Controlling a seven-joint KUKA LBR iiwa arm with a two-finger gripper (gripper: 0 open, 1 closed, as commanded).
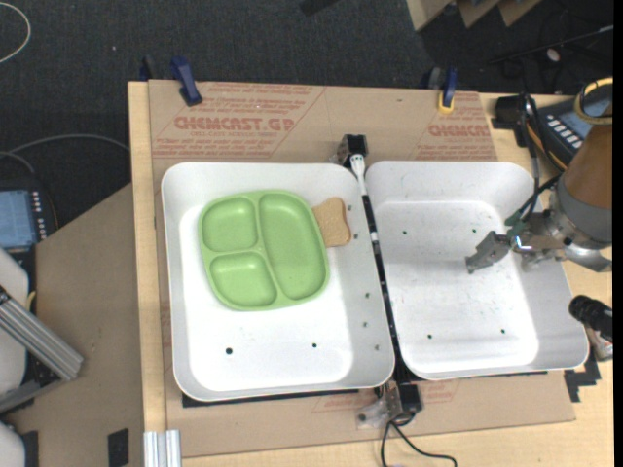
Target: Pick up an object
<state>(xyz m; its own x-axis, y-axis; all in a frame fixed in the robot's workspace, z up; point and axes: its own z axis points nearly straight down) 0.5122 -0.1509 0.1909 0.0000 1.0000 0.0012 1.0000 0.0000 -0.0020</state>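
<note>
A green divided plate (263,251) lies in the upper part of the left bin (282,353). A tan, flat, bread-like piece (335,222) rests against the plate's right edge, close to the bin's right wall. My gripper (483,255) hangs low over the right bin (458,314), in its right half, pointing left. It is far from both objects, and nothing shows in it.
The two white bins sit side by side on a cardboard sheet (292,115) held by clamps (185,81) at the back. A black bracket (353,149) sits at the back between the bins. Cables (409,426) lie at the bench's front edge.
</note>
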